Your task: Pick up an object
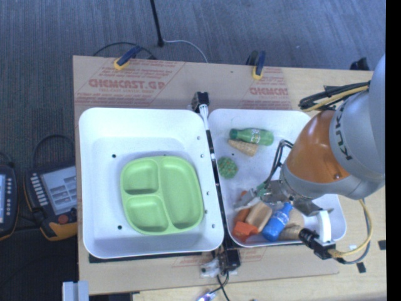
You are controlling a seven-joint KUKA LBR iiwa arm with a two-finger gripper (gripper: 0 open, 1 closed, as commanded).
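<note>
Two shallow white bins sit side by side on the table [125, 83]. The left bin [94, 130] carries a light green divided plate [161, 193] with three compartments, lying flat near its middle. The right bin [219, 121] holds the loose objects: a green bottle [252, 135] lying on its side near the far wall, a tan cone-shaped piece [244, 147] touching it just below, and a small round green object [227, 167] close to the wall shared with the left bin. At the near end of that bin lie an orange-red block [243, 229], a tan block [257, 215] and a blue bottle [277, 223], packed against one another. The grey arm with its orange band [319, 152] reaches in from the right, and the hand [270, 193] hangs low over this near cluster, just above the tan block and the blue bottle. Whether the hand is open or closed cannot be told, and nothing can be seen gripped in it.
</note>
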